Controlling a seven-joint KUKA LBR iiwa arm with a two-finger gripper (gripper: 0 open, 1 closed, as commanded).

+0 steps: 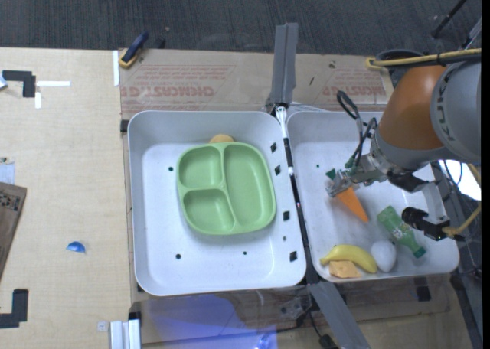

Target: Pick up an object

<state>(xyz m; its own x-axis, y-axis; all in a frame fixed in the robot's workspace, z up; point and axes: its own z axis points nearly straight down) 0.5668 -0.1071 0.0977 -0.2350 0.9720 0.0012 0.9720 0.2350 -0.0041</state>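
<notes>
My gripper (339,182) is low in the right bin (314,148), right at the upper, wide end of an orange carrot (354,204) that lies slanting toward the front right. Whether it is touching the carrot is unclear. A green bottle (400,230) lies to the right of the carrot. A yellow banana (351,256) rests near the bin's front edge with a small orange piece (344,269) against it and a white egg-shaped object (383,255) beside it.
The left bin (153,187) holds a green divided plate (227,187), and a small yellow object (221,139) peeks out behind its far rim. The grey and orange arm (417,110) hangs over the right bin's far right side. A grey divider post (285,64) stands between the bins.
</notes>
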